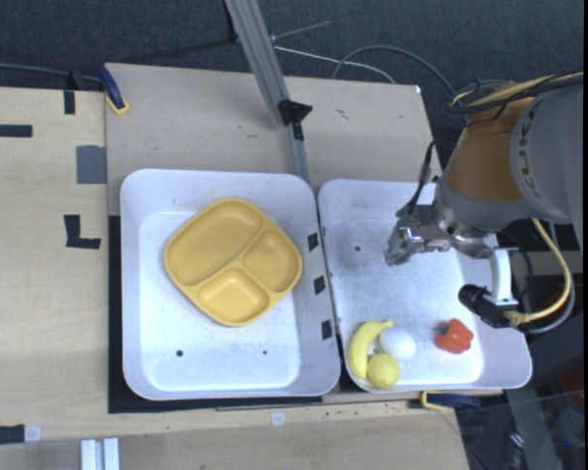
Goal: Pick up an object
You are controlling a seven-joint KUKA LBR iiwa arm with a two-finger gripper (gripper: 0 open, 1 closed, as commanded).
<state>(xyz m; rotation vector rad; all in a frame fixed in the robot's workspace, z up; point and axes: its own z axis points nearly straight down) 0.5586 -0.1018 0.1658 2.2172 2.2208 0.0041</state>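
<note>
Our gripper (404,248) hangs over the bare upper floor of the right bin (372,204), well apart from anything it could take. Whether its jaws stand apart or together we cannot tell; nothing shows between them.

The candidates all lie along the right bin's near wall. We judge the step in hand to be the approach. To do it well, we would go for the red piece (454,336): it sits alone toward that bin's near right corner, with open floor around it for the fingers. The other three crowd the near left corner, the banana (364,342), the white ball (399,345) and the lemon (382,369), touching or nearly so, and a close there risks nudging a neighbour or catching two. We would come down centred over the red piece and keep off the wall.

By our count: two bins, the left bin (142,262) beside the right one; one yellow tray (233,260) in the left bin; one banana, one ball, one lemon, one red piece.
</note>
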